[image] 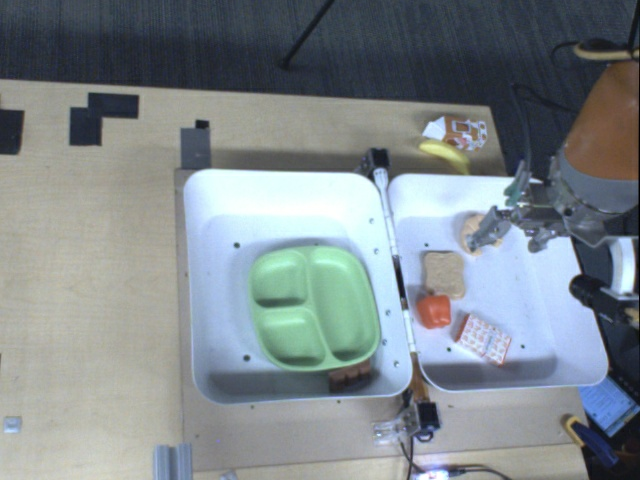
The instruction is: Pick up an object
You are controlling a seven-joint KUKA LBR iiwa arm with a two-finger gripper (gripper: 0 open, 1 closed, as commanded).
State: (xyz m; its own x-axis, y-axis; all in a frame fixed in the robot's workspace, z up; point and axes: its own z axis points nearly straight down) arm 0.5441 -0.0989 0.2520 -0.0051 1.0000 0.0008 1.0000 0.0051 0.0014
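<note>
Arm: rising closest to the lens, grey with an orange band, reaching in from the right and hanging over the right bin's upper right part.
Bench: lying pale and wooden under everything, carrying black marks at its upper left.
Left bin: sitting white and shallow, touching the right bin along a shared middle edge.
Right bin: sitting white beside it, holding four small things.
Tray: lying green in the left bin, showing three compartments, tilting slightly and covering part of a brown thing.
Gripper: hanging over the right bin's upper middle, its tips pointing left and down at the round piece; whether the claw is spread or pressed together I cannot tell.
Bread: lying tan and square near the right bin's left side, just above the red block.
Packet: lying flat with a red and white pattern, lower right of the red block.
Red block: sitting just beside the bread's lower edge, near the middle divider.
Round piece: lying pale tan under the gripper tips, partly hidden by them; contact is unclear.
Brown thing: peeking out below the tray's lower edge.
Banana: resting on the bench above the right bin, beside a small carton.
</note>
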